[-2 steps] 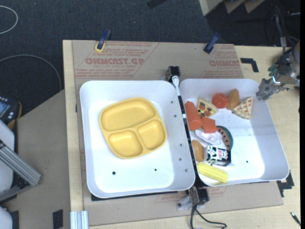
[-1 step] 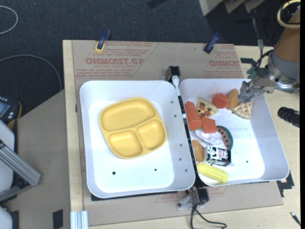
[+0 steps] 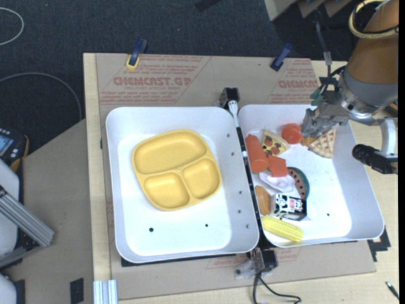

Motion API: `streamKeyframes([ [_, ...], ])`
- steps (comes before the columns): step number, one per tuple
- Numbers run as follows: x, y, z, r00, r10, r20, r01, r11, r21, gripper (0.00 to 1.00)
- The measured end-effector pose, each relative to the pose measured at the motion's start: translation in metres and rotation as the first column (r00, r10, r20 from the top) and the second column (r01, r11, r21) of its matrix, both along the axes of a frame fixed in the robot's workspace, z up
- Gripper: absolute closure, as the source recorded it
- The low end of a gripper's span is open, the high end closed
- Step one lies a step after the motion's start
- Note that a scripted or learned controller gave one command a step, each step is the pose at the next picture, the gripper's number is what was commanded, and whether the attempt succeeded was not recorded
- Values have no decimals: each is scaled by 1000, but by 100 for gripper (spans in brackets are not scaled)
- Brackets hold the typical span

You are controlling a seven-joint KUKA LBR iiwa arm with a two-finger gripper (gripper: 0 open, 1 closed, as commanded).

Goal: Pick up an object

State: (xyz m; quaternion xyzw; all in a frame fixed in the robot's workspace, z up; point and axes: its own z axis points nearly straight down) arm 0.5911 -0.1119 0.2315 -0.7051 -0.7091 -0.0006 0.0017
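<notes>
1. Over the right bin [image 3: 354,208], the jaws [image 3: 316,126] hang low; whether spread or pressed together, I cannot tell.
2. Just beneath lies a tan, grid-patterned waffle piece [image 3: 323,143], beside an orange-red ball [image 3: 291,133].

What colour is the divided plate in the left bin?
Yellow divided plate, seen in the camera view.

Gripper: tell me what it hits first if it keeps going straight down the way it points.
Probably the waffle piece under the gripper, with the small orange ball just beside it; depth is unclear from this slanted view.
</notes>
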Motion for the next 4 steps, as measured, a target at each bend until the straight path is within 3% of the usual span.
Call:
streamKeyframes([
  [1,-10,48,-15,1000,-1,-3,1,1000,0,100],
  [3,-15,69,-10,1000,-4,-2,4,1000,-1,100],
  [4,-10,59,2,1000,-6,4,6,1000,-3,100],
])
